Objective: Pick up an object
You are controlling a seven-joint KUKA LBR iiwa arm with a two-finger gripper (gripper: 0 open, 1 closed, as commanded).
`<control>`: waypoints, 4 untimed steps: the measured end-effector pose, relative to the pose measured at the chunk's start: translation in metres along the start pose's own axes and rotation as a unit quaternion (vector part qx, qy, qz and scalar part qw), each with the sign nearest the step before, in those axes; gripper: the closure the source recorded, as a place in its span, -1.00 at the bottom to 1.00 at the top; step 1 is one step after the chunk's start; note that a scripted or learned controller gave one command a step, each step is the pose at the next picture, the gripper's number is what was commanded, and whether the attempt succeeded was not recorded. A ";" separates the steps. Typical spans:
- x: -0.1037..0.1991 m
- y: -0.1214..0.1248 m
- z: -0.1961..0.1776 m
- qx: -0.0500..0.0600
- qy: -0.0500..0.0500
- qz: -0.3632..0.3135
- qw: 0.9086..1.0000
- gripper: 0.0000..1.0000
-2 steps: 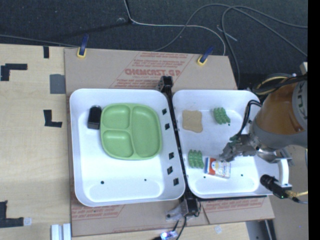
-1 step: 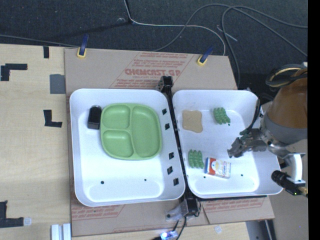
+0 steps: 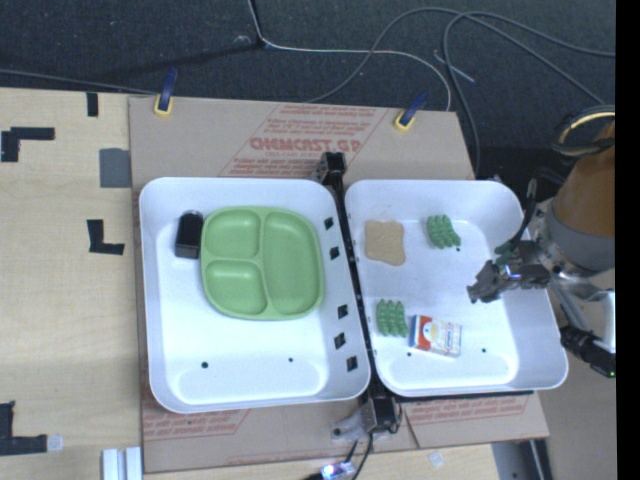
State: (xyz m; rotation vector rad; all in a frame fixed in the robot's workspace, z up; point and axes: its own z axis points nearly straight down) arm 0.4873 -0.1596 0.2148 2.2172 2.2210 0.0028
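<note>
hovering over the right bin, nothing in the grip yet

reaching in from the right, the gripper [image 3: 487, 286] hangs low over the right bin [image 3: 530, 368], above bare floor. whether its jaws are spread or pressed together i cannot tell; nothing shows between them.

nearest candidate is the small carton [image 3: 436, 335], lying flat near the front wall, just right of the lower green piece [image 3: 391, 317]. it looks light and stiff, probably easy to pinch across its short sides, though flat on smooth plastic it may skid. the tan slab [image 3: 385, 242] looks thin and hard to get under. the upper green piece [image 3: 442, 231] sits apart, with good room around it.

the left bin [image 3: 160, 298] holds a green divided plate [image 3: 263, 263] and a black block [image 3: 188, 234]. both bins sit on cardboard [image 3: 300, 133] over a wooden bench [image 3: 50, 298].
</note>
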 end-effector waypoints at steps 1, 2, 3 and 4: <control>0.050 0.005 -0.011 0.002 0.001 -0.002 1.000 1.00; 0.106 0.006 -0.019 0.002 0.002 -0.003 1.000 1.00; 0.159 0.010 -0.027 0.002 0.001 -0.003 1.000 1.00; 0.222 0.012 -0.020 0.003 0.001 -0.003 1.000 1.00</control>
